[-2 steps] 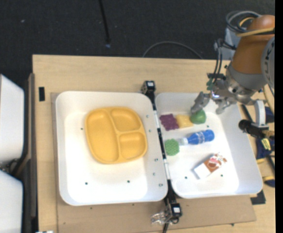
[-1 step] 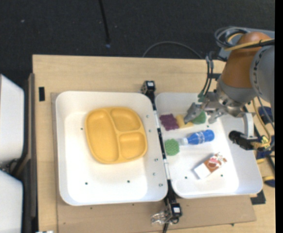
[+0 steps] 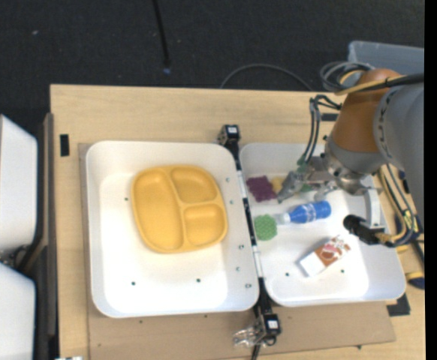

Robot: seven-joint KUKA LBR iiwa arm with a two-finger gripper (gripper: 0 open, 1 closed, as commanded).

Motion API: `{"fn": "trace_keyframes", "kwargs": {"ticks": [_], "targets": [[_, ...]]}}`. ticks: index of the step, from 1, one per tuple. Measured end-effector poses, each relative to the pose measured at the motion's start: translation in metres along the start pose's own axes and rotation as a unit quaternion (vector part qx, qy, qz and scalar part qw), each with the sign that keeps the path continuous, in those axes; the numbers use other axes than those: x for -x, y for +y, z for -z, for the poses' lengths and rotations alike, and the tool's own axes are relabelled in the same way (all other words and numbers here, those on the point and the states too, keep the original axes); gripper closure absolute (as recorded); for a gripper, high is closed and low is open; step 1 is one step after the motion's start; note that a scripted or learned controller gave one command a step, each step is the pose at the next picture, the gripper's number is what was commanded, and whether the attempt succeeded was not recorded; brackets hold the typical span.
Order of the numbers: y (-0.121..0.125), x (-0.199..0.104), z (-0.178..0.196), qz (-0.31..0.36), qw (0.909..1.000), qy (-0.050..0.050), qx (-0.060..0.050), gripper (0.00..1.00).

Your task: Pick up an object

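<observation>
2 white bins (image 3: pixel 98 276) on wood bench (image 3: pixel 68 111), dark floor (image 3: pixel 91 28)

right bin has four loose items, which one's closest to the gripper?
The purple block, just left of the gripper. The blue bottle, green ball and small carton lie lower in the right bin.

No text, label, brand or number could be read anywhere. The small carton (image 3: pixel 324 256) in the right bin (image 3: pixel 369 287) bore a red-brown printed patch, and the bottle (image 3: pixel 302 214) wore a blue wrap, but both were too small and blurred to make out.
</observation>
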State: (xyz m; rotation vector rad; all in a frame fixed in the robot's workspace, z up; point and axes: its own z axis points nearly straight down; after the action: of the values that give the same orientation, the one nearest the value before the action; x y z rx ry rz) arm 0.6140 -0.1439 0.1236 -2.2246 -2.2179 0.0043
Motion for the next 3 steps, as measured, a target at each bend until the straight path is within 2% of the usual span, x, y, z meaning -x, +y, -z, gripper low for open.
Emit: {"fn": "trace_keyframes", "kwargs": {"ticks": [1, 3], "targets": [[0.002, 0.001, 0.014, -0.001, 1.0, 0.0, 0.003, 1.0], [0.002, 0.004, 0.104, 0.002, 1.0, 0.0, 0.004, 1.0]]}}
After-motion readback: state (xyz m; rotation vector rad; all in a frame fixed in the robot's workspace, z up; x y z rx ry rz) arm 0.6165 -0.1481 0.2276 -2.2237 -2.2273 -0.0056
